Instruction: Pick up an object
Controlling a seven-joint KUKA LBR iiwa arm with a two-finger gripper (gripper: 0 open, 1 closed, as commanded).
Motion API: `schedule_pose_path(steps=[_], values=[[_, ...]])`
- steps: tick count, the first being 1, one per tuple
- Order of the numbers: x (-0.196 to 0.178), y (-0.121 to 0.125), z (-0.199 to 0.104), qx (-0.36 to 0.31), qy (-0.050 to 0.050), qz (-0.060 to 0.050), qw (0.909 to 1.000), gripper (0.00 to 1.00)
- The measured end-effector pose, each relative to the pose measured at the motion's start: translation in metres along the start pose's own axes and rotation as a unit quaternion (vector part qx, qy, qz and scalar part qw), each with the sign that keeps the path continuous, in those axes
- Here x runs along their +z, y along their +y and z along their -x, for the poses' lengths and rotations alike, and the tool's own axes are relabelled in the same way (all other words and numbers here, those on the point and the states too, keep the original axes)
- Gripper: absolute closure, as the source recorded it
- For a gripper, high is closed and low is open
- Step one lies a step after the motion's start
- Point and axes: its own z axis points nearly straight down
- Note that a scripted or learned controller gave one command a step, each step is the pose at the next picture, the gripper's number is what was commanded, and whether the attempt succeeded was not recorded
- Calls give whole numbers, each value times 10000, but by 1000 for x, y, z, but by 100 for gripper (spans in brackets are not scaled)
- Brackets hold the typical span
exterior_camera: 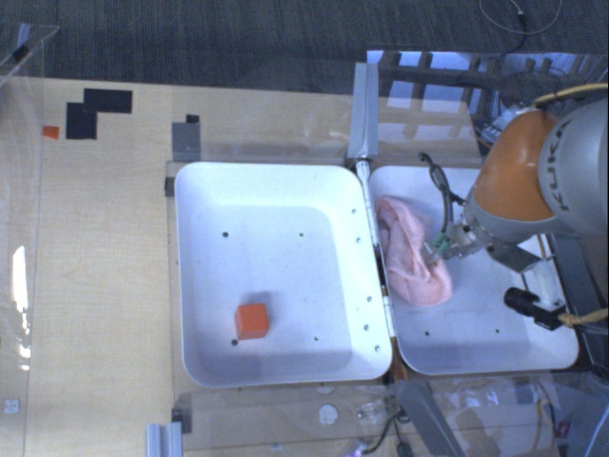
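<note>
I see a crumpled pink cloth (411,253) lying along the right bin's left wall, and a small orange block (252,321) lying low in the left bin.

Two white bins (269,184) sitting side by side, one orange block (252,321) lying in the left one, one pink cloth (411,250) resting in the right one, one arm (533,174) reaching in

The arm (571,165) is a thick, rounded grey casing with a smooth, slightly glossy surface. A broad orange band (509,174) wraps it above the wrist, dome-shaped and shiny. At 9 o'clock of the band sits a paler grey wrist flange, from which dark metal parts of the gripper (444,246) project. A thin black cable curves along the wrist at 10 o'clock.
</note>
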Motion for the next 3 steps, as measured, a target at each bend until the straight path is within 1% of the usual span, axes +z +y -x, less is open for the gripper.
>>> schedule_pose_path(steps=[1,2,3], values=[[0,0,1,3,-7,-2,10000,0],[12,-42,8,-174,15,-36,9998,0],[13,6,16,1229,22,-65,9924,0]])
